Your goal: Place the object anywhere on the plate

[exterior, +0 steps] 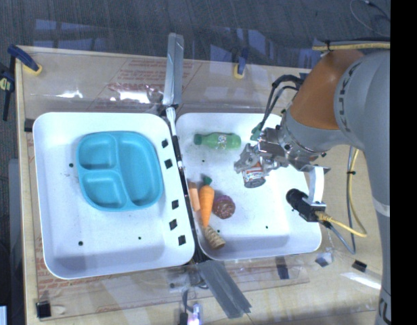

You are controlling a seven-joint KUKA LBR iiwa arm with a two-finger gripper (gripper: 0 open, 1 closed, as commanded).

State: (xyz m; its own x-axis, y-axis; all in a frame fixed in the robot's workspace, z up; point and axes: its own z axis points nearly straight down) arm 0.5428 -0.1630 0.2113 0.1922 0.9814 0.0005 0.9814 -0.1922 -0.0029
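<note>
The gripper point(254, 168) pinches a small can point(254, 176) up over the right bin point(290, 239), with the green bottle point(218, 140) at its ten o'clock, and the blue plate point(119, 168) sits in the left bin point(59, 249).

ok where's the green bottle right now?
The green bottle lies on its side near the far edge of the right bin, left of the gripper and above the carrot.

Blue plate point(119, 170) in left bin point(53, 242), end effector point(254, 170) over right bin point(276, 239)
</note>
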